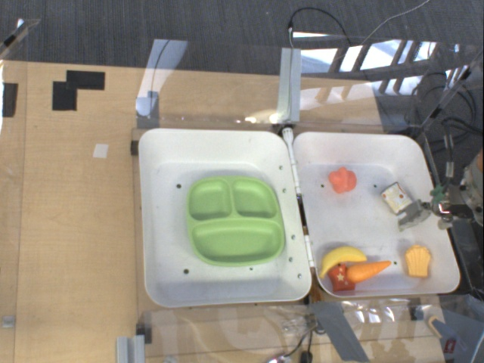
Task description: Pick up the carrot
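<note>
The orange carrot (369, 271) lies on its side near the front edge of the right bin (363, 157), its thick end touching a red item (342, 277) and a yellow banana (339, 258). My gripper (413, 216) reaches in from the right edge and sits low over the right side of that bin. It is up and to the right of the carrot, clearly apart from it. Nothing shows in its grasp.
A small white box (394, 197) lies just left of the gripper. A pink-red fruit (342, 180) sits mid-bin and a yellow ridged piece (417, 261) lies right of the carrot. The left bin (162, 203) holds a green divided plate (235, 220).
</note>
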Robot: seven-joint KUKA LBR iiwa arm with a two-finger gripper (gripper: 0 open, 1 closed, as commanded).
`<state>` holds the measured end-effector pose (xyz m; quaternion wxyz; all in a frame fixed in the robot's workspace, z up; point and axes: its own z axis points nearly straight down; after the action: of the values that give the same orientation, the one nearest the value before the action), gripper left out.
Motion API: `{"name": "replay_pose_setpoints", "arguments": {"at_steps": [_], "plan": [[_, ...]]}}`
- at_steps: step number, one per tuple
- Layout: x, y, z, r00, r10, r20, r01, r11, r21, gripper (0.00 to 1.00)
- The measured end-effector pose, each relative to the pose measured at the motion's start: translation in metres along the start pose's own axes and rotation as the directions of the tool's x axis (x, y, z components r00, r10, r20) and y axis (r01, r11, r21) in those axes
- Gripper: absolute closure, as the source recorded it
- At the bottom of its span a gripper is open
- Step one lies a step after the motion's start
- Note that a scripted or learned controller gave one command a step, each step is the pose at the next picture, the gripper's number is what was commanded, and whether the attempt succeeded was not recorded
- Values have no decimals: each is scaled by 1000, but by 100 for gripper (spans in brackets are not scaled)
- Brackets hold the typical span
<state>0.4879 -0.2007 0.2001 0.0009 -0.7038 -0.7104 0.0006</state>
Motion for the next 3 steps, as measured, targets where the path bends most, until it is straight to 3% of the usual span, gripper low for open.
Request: {"name": "replay_pose_setpoints", "arguments": {"at_steps": [1, 2, 3], "plan": [[-5, 0, 87, 999, -49, -1, 49, 999, 0, 0], [-6, 4, 111, 929, -371, 7, 371, 929, -12, 0], [-5, 7, 101, 929, -371, 7, 371, 928, -16, 100]]}}
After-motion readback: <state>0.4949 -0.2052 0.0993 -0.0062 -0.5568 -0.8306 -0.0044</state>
